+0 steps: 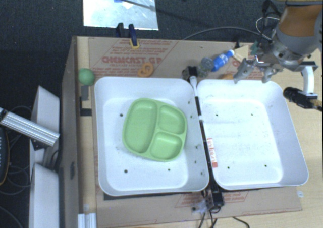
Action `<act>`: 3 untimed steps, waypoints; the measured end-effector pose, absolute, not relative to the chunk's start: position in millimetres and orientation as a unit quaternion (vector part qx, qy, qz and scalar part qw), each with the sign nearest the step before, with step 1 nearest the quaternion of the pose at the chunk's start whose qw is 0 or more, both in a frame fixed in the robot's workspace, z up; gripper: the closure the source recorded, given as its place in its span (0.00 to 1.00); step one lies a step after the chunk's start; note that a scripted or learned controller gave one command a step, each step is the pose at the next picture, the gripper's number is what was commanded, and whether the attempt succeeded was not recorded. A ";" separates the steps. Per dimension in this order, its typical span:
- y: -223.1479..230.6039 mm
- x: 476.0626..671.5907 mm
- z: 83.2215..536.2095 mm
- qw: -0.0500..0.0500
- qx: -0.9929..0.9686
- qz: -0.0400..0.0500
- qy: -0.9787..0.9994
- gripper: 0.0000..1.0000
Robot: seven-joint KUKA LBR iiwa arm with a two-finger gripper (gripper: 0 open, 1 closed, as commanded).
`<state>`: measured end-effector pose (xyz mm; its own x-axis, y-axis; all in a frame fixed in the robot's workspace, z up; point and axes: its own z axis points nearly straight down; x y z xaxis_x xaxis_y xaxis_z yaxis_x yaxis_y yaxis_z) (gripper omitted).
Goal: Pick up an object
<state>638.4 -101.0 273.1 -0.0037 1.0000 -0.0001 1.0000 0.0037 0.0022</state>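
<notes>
A light green divided plate (154,129) with three compartments lies flat in the middle of the left bin (108,101). My gripper (255,73) hangs at the top right, over the far rim of the right bin (282,136). Its two fingers (241,71) are spread open with nothing between them. The gripper is well away from the plate, up and to the right of it.
On the cardboard behind the bins lie a blue and clear bottle (219,61), an orange ring-shaped piece (145,69) and a blue clamp (132,34). A green ball (86,76) sits at the left bin's far left corner. A shiny sheet (120,0) lies on the floor beyond.
</notes>
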 end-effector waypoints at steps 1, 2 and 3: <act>-96.5 611.9 129.2 -0.002 0.707 -0.001 0.708 0.00; -97.6 649.8 83.9 0.000 0.706 0.000 0.709 0.00; -98.0 651.1 95.4 0.002 0.705 0.001 0.709 1.00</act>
<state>651.1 -98.0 95.4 -0.0054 1.0000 -0.0004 1.0000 0.0054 0.0045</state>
